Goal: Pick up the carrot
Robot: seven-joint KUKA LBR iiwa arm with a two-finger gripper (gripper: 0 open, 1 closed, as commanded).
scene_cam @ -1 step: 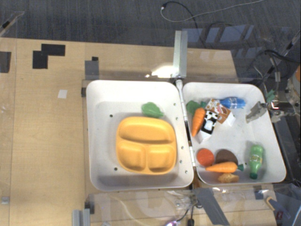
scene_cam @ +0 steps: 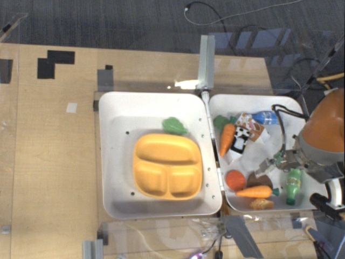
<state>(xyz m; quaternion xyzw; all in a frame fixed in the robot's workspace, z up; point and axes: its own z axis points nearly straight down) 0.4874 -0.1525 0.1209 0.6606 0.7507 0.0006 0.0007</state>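
- Two shallow white bins sit side by side on the bench; the left bin (scene_cam: 116,161) and the right bin (scene_cam: 280,206) meet along a shared middle rim, the landmark for every place below
- The arm (scene_cam: 326,131), grey with a broad orange band, reaches over the far side of the right bin, well away from the middle rim
- A yellow divided tray (scene_cam: 167,166) lies in the left bin, its near edge close to the middle rim
- The gripper (scene_cam: 275,163) hangs over the right bin's centre, away from the middle rim; how far its jaws are apart cannot be told, and nothing shows between them
- A carrot (scene_cam: 254,191) lies flat low in the right bin, a short way from the middle rim, apart from the gripper
- A second carrot (scene_cam: 227,138) lies tilted just beside the middle rim, higher up
- A green bottle (scene_cam: 293,185) stands far from the middle rim, beyond the lower carrot
- A red tomato (scene_cam: 235,179) sits near the middle rim, touching the lower carrot's blunt end
- A green leafy piece (scene_cam: 174,125) rests in the left bin, above the tray, near the middle rim
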